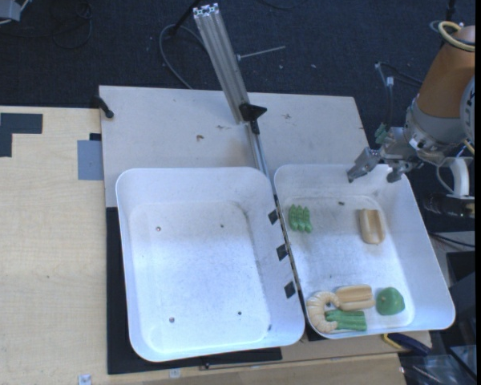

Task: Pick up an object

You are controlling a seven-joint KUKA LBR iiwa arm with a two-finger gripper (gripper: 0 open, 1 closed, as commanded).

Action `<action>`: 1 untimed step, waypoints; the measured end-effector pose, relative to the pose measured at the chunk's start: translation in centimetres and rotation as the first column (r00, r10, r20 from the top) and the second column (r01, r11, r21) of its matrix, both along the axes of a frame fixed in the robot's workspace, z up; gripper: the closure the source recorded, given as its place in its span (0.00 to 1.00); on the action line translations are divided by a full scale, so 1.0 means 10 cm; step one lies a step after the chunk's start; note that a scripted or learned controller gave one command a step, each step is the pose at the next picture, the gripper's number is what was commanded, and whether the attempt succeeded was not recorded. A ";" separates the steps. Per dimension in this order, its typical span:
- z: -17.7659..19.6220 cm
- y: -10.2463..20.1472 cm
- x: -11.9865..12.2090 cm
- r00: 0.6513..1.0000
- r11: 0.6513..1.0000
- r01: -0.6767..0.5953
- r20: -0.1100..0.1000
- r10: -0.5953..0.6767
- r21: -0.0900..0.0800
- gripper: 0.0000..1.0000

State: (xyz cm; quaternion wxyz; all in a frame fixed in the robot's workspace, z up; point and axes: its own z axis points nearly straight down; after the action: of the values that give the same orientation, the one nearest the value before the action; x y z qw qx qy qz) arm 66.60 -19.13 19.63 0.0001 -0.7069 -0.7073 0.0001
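My gripper (378, 172) hangs over the far edge of the right bin (427, 239), its two fingers spread open with nothing between them. Below it in the bin lies a tan bread-like piece (371, 225). A green ridged piece (300, 218) lies near the bin's left wall. At the near end sit a tan roll (353, 297), a green round piece (390, 301), a pale ring-shaped piece (321, 305) and a green stick-like piece (346, 320), crowded together.
The left bin (128, 215) stands beside the right one, with black clips (282, 252) along the shared wall. A metal rail (224, 58) slants up from the bench behind the bins. Cables lie on the dark floor at the back.
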 end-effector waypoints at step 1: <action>0.00 0.00 0.00 1.000 1.000 0.000 0.000 0.000 0.000 0.00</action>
State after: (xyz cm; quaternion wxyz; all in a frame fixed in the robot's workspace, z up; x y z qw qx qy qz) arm 66.60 -19.13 19.63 0.0001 -0.7069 -0.7073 0.0001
